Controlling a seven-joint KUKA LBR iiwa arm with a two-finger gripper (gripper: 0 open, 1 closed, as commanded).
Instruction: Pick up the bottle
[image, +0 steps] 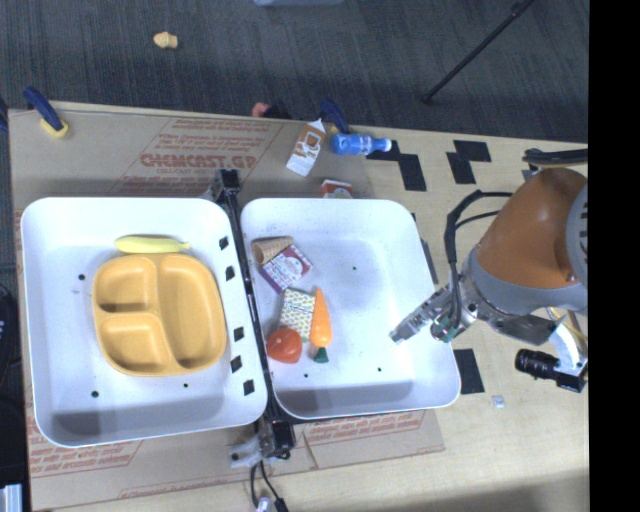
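While the task calls for lifting the bottle, nothing in the scene suggests that any of it is done yet. The small blue plastic bottle (358, 145) lies on its side on the bare tabletop (470, 200) near the far edge, outside both bins and just beyond the far rim of the right white bin (400, 215). The grey arm's tool (415, 322) sits low over the right side of that bin, close to its right wall and well apart from the bottle; whether it is released or clenched cannot be told from this angle, and nothing is seen in it. Lying in the same bin near its left wall are an orange carrot-shaped toy (320, 318), a red tomato-shaped toy (284, 345), a small checked packet (296, 310) and a dark red snack packet (283, 267). The left white bin (50, 300) holds a yellow divided plastic tray (158, 312) with a yellow banana-shaped toy (150, 243) at its far side. By the look of it, the whole job remains: reaching across to the far edge of the tabletop, closing on the bottle, and raising it.
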